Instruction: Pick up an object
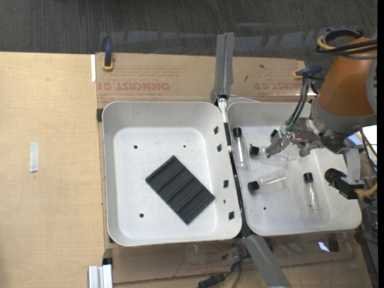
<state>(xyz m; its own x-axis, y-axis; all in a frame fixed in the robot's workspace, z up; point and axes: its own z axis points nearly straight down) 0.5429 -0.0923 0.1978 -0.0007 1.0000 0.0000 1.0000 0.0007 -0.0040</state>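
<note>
While tool (289, 144) hovers, vials (239, 147) below, ridged block (179, 189) apart.

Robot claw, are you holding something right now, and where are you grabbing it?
Nothing is held. The gripper hangs over the right bin with open fingers and nothing between them; the clear vials lie on the bin floor.
</note>
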